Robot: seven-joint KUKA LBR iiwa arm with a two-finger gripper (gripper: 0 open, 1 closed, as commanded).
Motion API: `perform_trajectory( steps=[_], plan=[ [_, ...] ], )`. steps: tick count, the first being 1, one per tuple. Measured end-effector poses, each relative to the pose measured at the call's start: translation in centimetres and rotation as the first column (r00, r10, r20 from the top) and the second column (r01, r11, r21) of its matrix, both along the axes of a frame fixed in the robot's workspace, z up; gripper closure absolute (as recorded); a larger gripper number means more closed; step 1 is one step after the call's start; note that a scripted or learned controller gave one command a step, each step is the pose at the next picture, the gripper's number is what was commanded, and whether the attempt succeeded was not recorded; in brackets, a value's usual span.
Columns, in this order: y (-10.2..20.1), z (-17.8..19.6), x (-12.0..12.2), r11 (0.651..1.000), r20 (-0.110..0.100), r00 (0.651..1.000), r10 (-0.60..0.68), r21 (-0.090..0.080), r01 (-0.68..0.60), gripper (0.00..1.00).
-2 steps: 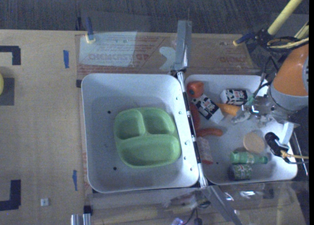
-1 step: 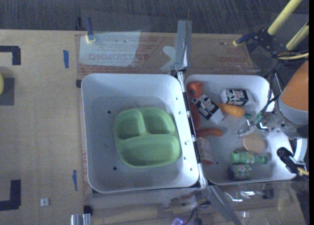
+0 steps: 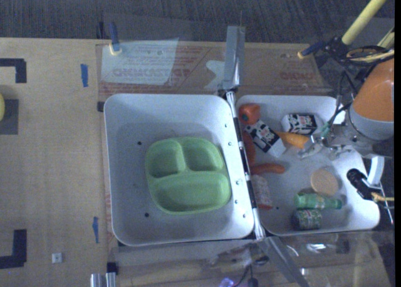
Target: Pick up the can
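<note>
— One gripper point(image 3: 327, 143): where is it, clenched or released?

— Over the right shallow white bin point(image 3: 369, 217), near its far right side. I cannot tell its state.

— And the short green printed can point(image 3: 306, 219)?

— Lying on its side by that bin's near edge, well apart from the gripper, just beside a green plastic bottle point(image 3: 318, 202).

— The left white bin point(image 3: 119, 173)?

— It carries a green divided plastic plate point(image 3: 187, 175).

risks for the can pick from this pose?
1. The dark green can lies on its side against the green plastic bottle; a grasp may catch or push the bottle instead.
2. The can sits near the right white bin's front wall, leaving little finger room.
3. The gripper is above the orange carrot-shaped toy, away from the can.
</note>
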State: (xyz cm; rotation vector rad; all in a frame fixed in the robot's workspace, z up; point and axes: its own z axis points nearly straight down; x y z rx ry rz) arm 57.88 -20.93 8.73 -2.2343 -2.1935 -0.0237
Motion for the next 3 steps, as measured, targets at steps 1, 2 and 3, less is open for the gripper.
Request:
perform_trajectory(
  steps=[1,2,3],
  plan=[
    [0.2,0.0,-3.0,1.0,0.006,1.0,0.015,-0.01,-0.015,0.0],
    [0.0,0.6,-3.1,1.0,0.003,1.0,0.013,-0.015,-0.013,1.0],
    [0.8,12.7,0.2,1.0,-0.004,1.0,0.022,-0.019,-0.022,1.0]
  ],
)
